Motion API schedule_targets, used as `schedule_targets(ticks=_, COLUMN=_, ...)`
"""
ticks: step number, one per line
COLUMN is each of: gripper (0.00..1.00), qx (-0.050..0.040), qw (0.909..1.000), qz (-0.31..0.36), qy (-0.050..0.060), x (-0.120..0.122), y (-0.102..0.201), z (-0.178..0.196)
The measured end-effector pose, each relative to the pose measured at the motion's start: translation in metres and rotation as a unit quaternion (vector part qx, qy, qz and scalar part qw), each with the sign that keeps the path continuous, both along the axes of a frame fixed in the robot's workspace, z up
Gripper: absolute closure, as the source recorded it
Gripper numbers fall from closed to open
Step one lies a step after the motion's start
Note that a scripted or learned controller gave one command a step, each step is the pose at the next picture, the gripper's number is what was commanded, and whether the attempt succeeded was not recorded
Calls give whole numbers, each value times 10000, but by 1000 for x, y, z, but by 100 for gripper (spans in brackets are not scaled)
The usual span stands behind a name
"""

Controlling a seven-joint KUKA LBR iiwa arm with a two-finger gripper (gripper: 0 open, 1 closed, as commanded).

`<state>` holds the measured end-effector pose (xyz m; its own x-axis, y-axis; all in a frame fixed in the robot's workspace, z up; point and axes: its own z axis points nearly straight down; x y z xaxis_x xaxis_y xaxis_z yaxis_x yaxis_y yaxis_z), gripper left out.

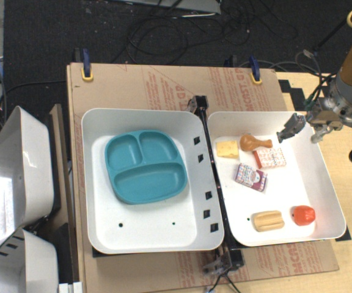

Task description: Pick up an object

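The right bin point(326, 177) holds several toy foods: a yellow cheese block point(228, 149), a brown drumstick point(255, 142), a red-and-white carton point(269, 158), a purple-and-white packet point(251, 177), a tan hot dog bun point(267, 220) and a red tomato-like piece point(303, 215). My gripper point(302, 135) hangs over the bin's upper right corner, to the right of the drumstick and carton. Its two fingers stand apart, open, with nothing between them.
The left bin point(94, 182) holds a teal divided plate point(145, 166). Black clips run along the seam between the bins point(208, 182). White tubs point(11, 170) stand off the bench's left side. Blue-and-yellow clamps point(254, 71) grip the cardboard's far edge.
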<state>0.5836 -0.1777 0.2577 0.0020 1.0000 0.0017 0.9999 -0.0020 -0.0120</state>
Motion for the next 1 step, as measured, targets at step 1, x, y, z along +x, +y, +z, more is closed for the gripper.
schedule_targets(ticks=1, gripper=0, qx=-10, qw=10000, qz=15, qy=-57, x=2, y=1, z=7)
